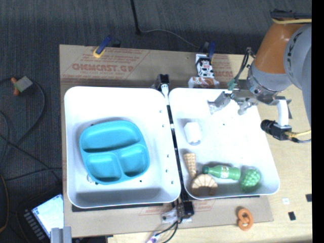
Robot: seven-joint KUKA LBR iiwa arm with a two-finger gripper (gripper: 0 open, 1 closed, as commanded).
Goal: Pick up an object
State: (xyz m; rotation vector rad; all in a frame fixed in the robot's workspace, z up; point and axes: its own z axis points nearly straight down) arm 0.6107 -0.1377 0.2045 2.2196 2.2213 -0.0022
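The gripper (pixel 229 104) is being held over the back part of the right bin (pixel 263 153), near its far rim, with the grey arm (pixel 283 49) reaching in from the right. The two fingers are being kept spread apart, and nothing is being pinched between them.

The objects are lying lower in the right bin, well apart from the gripper. A white cup (pixel 192 132) is sitting near the bin's left wall, closest to the gripper. An ice cream cone (pixel 190 163) is lying just below it, touching a croissant (pixel 205 184) at the front edge. A green bottle (pixel 223 172) is lying on its side just beside the croissant, and a green broccoli (pixel 250 179) is resting at the bottle's right end.

In the left bin (pixel 76 110), a blue divided tray (pixel 114 152) is being carried, tilted slightly. An orange ring (pixel 245 217) is lying on the bench in front of the right bin.
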